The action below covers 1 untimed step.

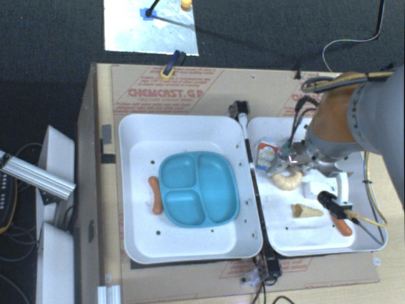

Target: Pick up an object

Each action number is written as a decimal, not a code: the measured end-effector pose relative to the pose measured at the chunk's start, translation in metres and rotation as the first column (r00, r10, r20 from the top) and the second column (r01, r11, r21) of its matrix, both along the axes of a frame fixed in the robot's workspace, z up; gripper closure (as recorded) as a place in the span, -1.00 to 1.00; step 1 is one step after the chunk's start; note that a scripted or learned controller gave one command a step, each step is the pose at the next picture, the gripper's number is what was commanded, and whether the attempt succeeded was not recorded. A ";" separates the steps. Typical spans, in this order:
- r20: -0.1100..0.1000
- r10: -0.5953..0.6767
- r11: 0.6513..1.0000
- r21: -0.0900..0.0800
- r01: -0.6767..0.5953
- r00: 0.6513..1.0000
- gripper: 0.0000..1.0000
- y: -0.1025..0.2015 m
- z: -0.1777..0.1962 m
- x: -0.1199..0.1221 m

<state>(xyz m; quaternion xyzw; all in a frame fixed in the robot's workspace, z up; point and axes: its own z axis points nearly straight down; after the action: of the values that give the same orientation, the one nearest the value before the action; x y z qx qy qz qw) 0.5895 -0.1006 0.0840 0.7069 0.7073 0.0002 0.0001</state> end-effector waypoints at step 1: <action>0.003 0.002 1.000 0.000 -0.002 1.000 1.00 0.000 0.011 0.001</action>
<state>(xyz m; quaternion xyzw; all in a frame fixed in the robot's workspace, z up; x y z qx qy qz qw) 0.5905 -0.1004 0.0949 0.7062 0.7080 0.0010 0.0011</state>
